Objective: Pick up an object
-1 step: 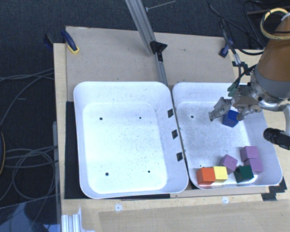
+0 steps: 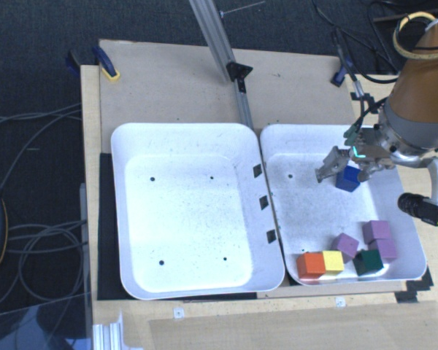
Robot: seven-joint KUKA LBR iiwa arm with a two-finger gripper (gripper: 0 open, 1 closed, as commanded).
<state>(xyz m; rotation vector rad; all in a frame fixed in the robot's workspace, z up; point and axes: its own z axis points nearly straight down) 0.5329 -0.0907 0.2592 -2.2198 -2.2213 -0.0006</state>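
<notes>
Seemingly one blue block (image 2: 347,179) in gripper (image 2: 347,168) — five blocks (image 2: 345,243) apart

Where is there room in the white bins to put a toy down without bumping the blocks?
The left bin has the widest bare floor, wall to wall. In the right bin, the floor beside the middle divider is bare, from the far wall to the orange block. The near right corner is crowded: yellow block, green block, purple blocks. The gripper hangs by the blue block.
</notes>
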